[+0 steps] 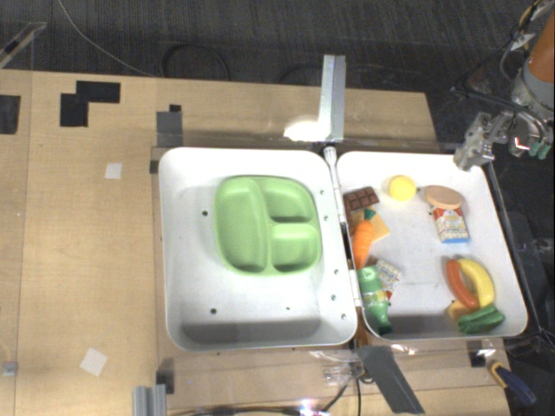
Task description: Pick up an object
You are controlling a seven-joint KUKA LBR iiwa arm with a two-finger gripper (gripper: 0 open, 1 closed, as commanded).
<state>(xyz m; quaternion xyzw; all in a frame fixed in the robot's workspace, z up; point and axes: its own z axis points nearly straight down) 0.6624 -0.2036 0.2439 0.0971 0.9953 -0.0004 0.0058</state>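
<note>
Hovering above the right bin (499, 199) far corner (yellow ball (401, 187) nearby), pincer (482, 148) state unclear.

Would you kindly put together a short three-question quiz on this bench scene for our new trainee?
1. True or false: the green divided plate lies in the left bin.
2. Which item sits closest to the yellow ball? A) banana B) chocolate bar C) green bottle
3. Fill in: the gripper hovers near the right bin's far ____ corner.

Key: 1 true; 2 B; 3 right.
</note>
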